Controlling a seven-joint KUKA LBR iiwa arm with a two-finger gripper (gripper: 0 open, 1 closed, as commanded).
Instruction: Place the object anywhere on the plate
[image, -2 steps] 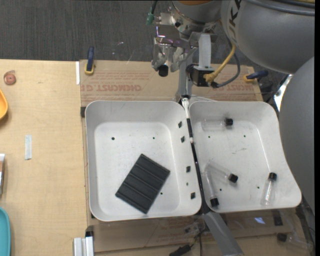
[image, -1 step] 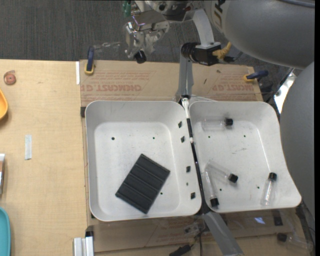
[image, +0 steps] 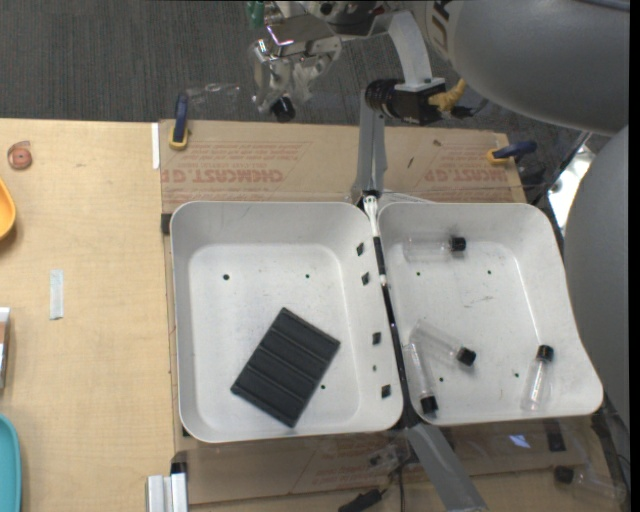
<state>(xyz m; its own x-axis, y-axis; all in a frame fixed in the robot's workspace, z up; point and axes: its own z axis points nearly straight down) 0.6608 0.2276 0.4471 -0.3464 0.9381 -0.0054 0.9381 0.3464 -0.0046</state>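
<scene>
A black ribbed plate (image: 287, 366) lies tilted in the left bin (image: 200, 300), toward its front. My gripper (image: 286, 90) hangs high at the top of the view, above the cardboard behind the left bin. A clear tube with a black cap (image: 283, 104) sticks out between its fingers, cap downward. The gripper is shut on this tube and is far behind the plate.
The right bin (image: 560, 260) holds several clear tubes with black caps, one at the back (image: 440, 246), two near the front left (image: 438, 348) and one at the front right (image: 538, 378). A divider with black clips (image: 380, 300) separates the bins. Blue clamps (image: 180, 120) hold the cardboard.
</scene>
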